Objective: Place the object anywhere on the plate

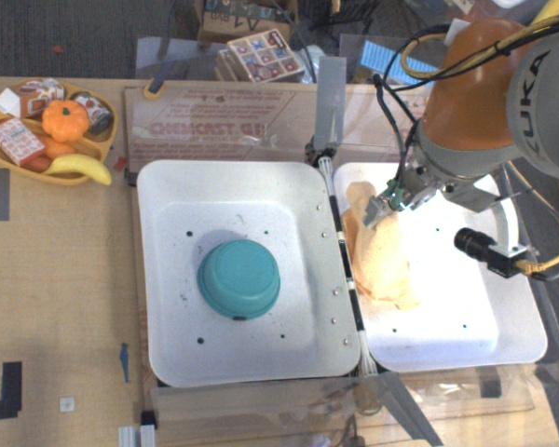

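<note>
A teal round plate [239, 277] lies in the middle of the left white bin [164, 190]. The object, a pale yellow-orange soft lump [382, 261], rests against the left wall of the right bin [475, 329]. My gripper [384, 205] hangs low over the upper end of that lump, at or just above its surface, with the arm's orange band [475, 82] behind it. Whether it touches the lump is unclear from this angle.
The divider between the two bins [340, 250] runs just left of the lump. A black cylinder on the arm [480, 247] juts over the right bin. A yellow bowl of toy fruit [51, 133] sits at the far left. Cardboard [224, 127] lies behind the bins.
</note>
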Available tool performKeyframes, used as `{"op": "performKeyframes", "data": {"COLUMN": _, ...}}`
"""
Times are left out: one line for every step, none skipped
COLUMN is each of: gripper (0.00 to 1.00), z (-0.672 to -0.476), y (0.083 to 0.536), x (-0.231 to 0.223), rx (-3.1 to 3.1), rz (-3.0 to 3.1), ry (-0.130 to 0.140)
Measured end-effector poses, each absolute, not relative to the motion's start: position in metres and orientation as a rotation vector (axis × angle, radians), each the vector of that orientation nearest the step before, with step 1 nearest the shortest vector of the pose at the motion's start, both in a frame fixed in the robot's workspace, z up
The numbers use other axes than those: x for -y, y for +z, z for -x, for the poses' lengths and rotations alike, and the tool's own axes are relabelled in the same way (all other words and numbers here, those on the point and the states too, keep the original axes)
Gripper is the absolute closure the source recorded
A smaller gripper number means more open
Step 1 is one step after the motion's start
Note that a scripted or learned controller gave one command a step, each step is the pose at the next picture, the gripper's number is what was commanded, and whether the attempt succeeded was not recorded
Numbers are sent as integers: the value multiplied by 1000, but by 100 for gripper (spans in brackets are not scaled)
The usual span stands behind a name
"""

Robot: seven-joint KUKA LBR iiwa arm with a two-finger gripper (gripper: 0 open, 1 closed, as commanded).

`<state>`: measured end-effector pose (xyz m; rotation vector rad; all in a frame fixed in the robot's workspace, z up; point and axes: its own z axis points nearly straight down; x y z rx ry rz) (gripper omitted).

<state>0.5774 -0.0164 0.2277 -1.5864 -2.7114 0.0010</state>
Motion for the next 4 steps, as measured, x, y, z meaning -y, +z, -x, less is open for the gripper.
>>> {"op": "performKeyframes", "data": {"gripper": 100, "z": -583, "y": 232, "x": -24, "rx": 2975, "rz": 1020, "ry": -1}}
{"op": "performKeyframes", "data": {"gripper": 100, "z": -584, "y": 229, "x": -81, "rx": 3120, "rz": 411, "ry": -3}}
{"op": "performKeyframes", "data": {"gripper": 100, "z": -597, "y": 225, "x": -121, "rx": 3148, "rz": 3, "ry": -4}}
{"op": "performKeyframes", "data": {"gripper": 0, "z": -597, "y": 225, "x": -121, "rx": 3148, "rz": 3, "ry": -5}}
